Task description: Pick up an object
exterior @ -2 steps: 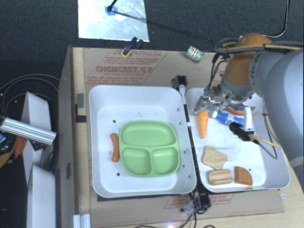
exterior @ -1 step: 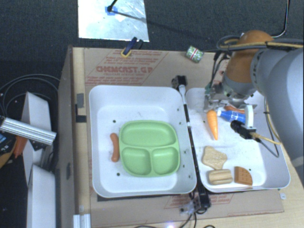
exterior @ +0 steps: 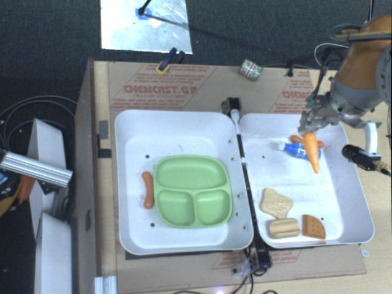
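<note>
Orange plastic catches my eye first — the toy carrot [exterior: 312, 151] lies in the right bin [exterior: 354, 192], its blunt end up toward the claw [exterior: 309, 125] and its tip pointing down the bin. I read this as the approach or the very start of a grasp: the claw sits low, just above the carrot's top, but I cannot tell how wide it stands or whether it has anything in hold. A blue-and-white tube [exterior: 296, 149] lies against the carrot's left side, so my next move needs a clean close on the carrot alone, then a straight lift. Well apart, near the bin's front, sit a pale bread piece [exterior: 276, 203], a bread roll [exterior: 283, 228] and a brown cracker [exterior: 313, 226]. Across the divider, the left bin [exterior: 131, 164] carries a green divided plate [exterior: 193, 190] and a toy sausage [exterior: 147, 190] — none of it in my way.
</note>
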`<control>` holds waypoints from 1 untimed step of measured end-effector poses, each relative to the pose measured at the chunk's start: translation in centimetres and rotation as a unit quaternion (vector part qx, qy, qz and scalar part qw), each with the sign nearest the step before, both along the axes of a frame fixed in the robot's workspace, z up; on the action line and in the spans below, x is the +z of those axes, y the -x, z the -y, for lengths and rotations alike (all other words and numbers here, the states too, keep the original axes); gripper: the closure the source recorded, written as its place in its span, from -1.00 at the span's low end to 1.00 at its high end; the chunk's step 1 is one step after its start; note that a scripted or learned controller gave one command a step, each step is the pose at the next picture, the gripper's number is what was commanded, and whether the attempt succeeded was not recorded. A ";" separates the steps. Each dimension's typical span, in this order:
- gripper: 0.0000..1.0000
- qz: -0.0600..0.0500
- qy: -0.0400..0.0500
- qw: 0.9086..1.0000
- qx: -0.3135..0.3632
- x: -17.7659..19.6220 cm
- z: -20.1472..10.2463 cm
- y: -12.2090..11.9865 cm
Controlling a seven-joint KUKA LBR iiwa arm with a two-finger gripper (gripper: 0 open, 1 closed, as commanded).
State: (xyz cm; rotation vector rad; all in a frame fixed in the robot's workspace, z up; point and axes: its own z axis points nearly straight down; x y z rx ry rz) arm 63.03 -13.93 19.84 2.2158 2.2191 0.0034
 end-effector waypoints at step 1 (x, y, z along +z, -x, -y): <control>1.00 -0.002 -0.002 1.000 0.001 1.8 -7.1 3.2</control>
